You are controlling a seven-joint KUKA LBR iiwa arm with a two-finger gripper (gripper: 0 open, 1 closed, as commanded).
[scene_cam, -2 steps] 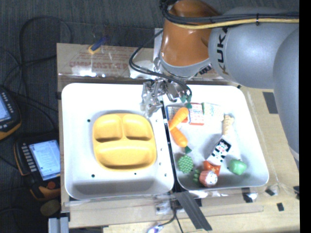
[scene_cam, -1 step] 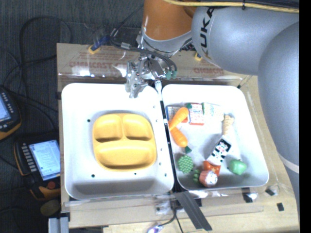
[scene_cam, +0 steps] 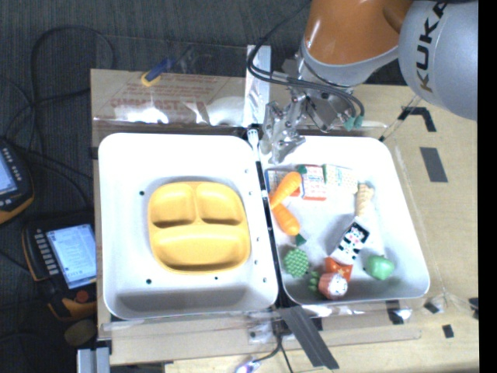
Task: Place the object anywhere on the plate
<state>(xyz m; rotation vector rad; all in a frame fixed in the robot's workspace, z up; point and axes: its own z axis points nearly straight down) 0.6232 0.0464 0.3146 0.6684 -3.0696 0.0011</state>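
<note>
End effector (scene_cam: 281,140) hangs over the back left corner of the right bin (scene_cam: 404,208), near the divider between the bins. Cannot tell whether it is spread or pressed together; nothing is seen in its hold.

Task does not name the object. Nearest candidate: the orange carrot (scene_cam: 285,202), lying against the right bin's left wall, just below the end effector. Judgement: a toy, light, stiff, smooth, likely slippery. It has a bent, tapered form, so a hold across the thicker middle looks safer than one at the tip. The bin wall beside it leaves little room for a finger on that side.

Right bin contents:
- carrot, left side
- small printed box (scene_cam: 314,182), back, touching or just beside the carrot's upper end
- second pale printed box (scene_cam: 338,176) next to it
- tan stick-shaped item (scene_cam: 363,199), right of centre
- black-and-white carton (scene_cam: 352,242), centre, tilted
- green textured ball (scene_cam: 296,263), front left
- red-and-white round piece (scene_cam: 335,284), front
- green rounded piece (scene_cam: 380,267), front right

Left bin (scene_cam: 116,208): yellow plate (scene_cam: 199,225), three compartments, roughly centred, nothing on it. Task not yet done.

Table (scene_cam: 458,231) carries both bins; clear plastic bag (scene_cam: 167,103) lies behind the left bin
</note>
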